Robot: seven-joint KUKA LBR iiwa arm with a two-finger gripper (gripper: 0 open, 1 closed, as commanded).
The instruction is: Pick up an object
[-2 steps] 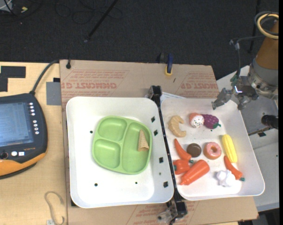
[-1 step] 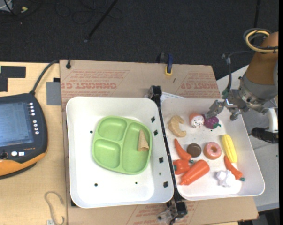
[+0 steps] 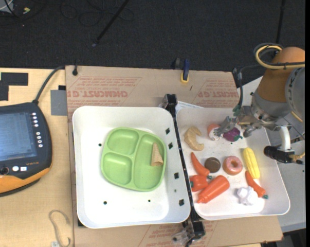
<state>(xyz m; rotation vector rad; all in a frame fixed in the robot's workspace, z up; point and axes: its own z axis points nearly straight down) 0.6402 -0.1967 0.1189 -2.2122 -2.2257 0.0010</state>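
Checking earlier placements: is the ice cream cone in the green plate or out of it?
In. The cone lies in the right compartment of the green plate, in the left bin.

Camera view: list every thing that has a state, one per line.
hand: low in the right bin, over a purple toy
purple toy: lying under the hand
green plate: upright in the left bin, holding a cone
cone: lying in the plate's right compartment
corn: lying flat
doughnut: lying flat
tablet: screen lit
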